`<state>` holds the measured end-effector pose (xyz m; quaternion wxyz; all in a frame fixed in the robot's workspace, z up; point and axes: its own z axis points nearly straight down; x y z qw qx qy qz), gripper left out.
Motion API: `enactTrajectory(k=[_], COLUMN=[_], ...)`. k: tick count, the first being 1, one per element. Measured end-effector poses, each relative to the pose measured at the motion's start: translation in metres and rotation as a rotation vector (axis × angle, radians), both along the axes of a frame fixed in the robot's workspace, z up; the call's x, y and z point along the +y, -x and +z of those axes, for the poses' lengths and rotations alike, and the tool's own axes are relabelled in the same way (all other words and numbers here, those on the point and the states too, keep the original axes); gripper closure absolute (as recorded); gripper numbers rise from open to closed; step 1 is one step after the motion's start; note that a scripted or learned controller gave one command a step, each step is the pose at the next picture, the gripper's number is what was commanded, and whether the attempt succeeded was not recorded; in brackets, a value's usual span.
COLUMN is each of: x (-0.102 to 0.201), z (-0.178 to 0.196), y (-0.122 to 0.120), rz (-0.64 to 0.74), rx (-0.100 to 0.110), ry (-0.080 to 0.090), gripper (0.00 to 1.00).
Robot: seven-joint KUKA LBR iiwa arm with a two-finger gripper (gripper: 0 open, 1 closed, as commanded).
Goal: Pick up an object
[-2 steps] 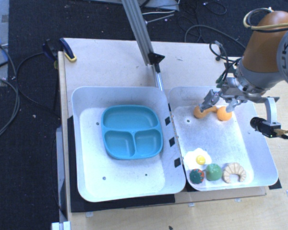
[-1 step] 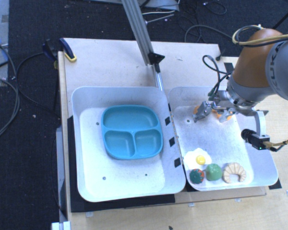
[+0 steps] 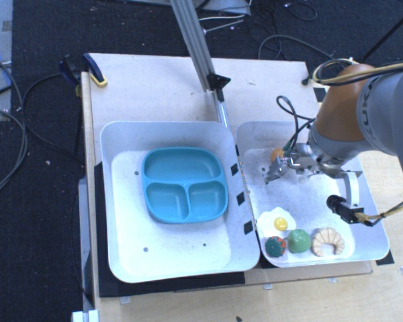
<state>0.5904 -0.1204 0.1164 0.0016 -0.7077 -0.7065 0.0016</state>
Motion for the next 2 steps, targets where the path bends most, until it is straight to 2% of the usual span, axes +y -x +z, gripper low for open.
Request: enactTrajectory(k=[1,2], x=[0.0,0.004], z=[0.014,0.077], y=[-0.002,-0.004], rz=[0.0,0.004], rx=[-0.006,-0.01], ry=[0.001,0.001], gripper=[1.0,1.0])
